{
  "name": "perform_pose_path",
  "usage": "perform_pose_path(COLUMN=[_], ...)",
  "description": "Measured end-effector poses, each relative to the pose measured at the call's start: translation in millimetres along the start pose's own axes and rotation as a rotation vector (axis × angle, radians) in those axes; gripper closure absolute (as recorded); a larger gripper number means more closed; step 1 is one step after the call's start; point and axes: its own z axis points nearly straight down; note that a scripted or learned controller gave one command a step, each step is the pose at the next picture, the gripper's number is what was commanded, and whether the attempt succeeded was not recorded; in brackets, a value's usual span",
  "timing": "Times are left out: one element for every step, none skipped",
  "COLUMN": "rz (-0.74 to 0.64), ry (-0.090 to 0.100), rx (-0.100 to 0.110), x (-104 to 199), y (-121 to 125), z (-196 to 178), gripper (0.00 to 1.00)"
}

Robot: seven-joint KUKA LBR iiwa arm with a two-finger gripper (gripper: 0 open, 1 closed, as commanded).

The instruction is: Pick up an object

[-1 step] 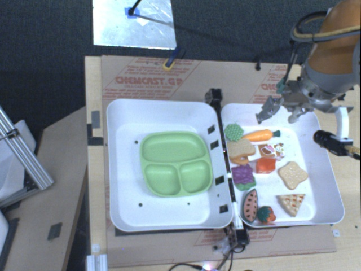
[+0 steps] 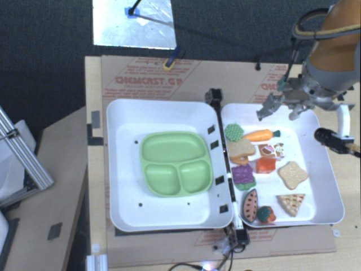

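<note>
Two white bins are seen side by side on a bench covered with brown cardboard [image 2: 152, 81] printed in red. In the left bin [image 2: 121, 129] a green divided plate [image 2: 175, 164] is set, with three compartments, roughly in the middle. The right bin [image 2: 324, 179] is crowded with toy food: a green broccoli [image 2: 234, 132] at the upper left, a carrot [image 2: 261, 135] just beside it, a sandwich [image 2: 241, 149] below, purple grapes [image 2: 243, 175] under that, and a watermelon slice [image 2: 250, 204] near the lower edge with a strawberry [image 2: 265, 214] just beside it. Toward the middle a small printed card [image 2: 273, 149] and an orange-red block [image 2: 265, 165] are found, the block just below the card; to the right a toast slice [image 2: 293, 175] and a waffle wedge [image 2: 291, 203] are laid. A row of black clips [image 2: 217, 145] is fixed along the divide between the bins.

Behind the bench a dark carpet is visible, with a shiny metal sheet [image 2: 134, 14] lying on it. A lighter table [image 2: 48, 174] is placed at the left, with an aluminium rail [image 2: 22, 154] on it.

The gripper [image 2: 281, 109] is held above the upper edge of the right bin, its two fingers spread apart with nothing between them. The carrot lies nearest, just below and slightly left of the fingertips, apart from them; the other pieces lie farther down the bin.
</note>
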Motion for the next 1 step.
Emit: perform_pose_path(rz=[0.002], ry=[0.000], rx=[0.004], x=[-7.6], y=[2.0], z=[58.7], gripper=[0.00])
